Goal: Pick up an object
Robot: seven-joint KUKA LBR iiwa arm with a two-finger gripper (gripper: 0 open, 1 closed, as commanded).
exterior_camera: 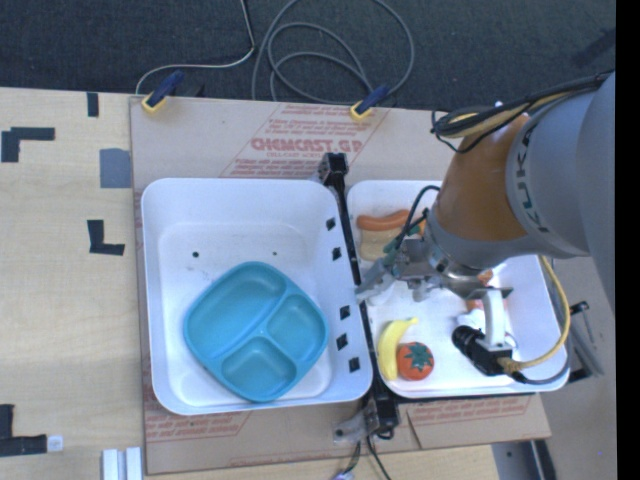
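Note:
My gripper [398, 280] hangs over the middle of the right bin [545, 313], towards its left wall, with its fingers open and nothing between them. Just below it lie a yellow banana [392, 336] and a red tomato-like fruit [416, 360], side by side near the bin's front. A hot dog [383, 222] lies at the back of the same bin, partly hidden by the wrist. The arm's grey and orange body covers much of the bin's right half.
The left bin [170, 218] holds a blue divided plate [256, 330] at its front. A black divider strip [343, 238] runs between the two bins. Cables lie coiled on the dark floor behind the bench.

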